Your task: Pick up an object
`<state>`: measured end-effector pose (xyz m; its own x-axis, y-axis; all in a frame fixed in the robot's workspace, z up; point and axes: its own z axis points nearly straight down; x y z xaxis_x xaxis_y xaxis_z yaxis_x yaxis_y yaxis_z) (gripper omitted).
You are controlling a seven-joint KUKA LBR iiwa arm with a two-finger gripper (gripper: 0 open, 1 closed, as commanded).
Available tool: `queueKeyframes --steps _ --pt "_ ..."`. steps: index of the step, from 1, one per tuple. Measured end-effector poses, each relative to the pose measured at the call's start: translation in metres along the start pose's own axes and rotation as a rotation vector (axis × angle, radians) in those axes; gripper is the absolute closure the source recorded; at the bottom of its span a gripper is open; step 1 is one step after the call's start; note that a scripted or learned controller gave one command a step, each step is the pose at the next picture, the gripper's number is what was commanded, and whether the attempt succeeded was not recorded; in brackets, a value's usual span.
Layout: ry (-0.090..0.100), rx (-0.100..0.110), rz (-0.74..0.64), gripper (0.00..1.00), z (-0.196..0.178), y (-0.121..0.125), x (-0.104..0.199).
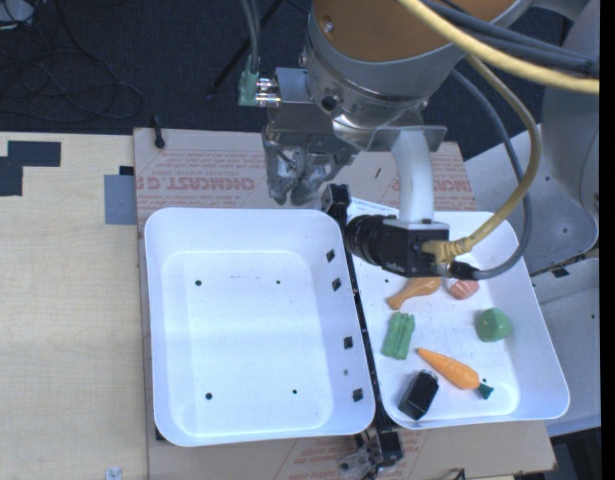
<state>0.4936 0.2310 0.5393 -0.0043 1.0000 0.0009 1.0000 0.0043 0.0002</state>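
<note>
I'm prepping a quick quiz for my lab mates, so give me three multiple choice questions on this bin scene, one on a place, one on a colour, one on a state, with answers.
1. Which bin holds the toy carrot?
A. the left bin
B. the right bin
C. neither

2. What colour is the small block nearest the right bin's front edge?
A. black
B. yellow
C. red

3. How does the carrot lie?
A. upright
B. flat on the floor
C. propped on the rim

Answers: 1 B, it rests on the right bin's floor. 2 A, the black block lies by the front rim. 3 B, it lies full length on the floor.
</note>
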Motion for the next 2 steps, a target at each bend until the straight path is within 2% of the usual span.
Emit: queueKeyframes --steps 1,2 --pt "-0.003 0.005 0.000 0.00 0.0022 -0.0012 -0.0012" --pt "-0.004 0.008 -0.005 1.00 -0.0073 -0.0014 0.0000"
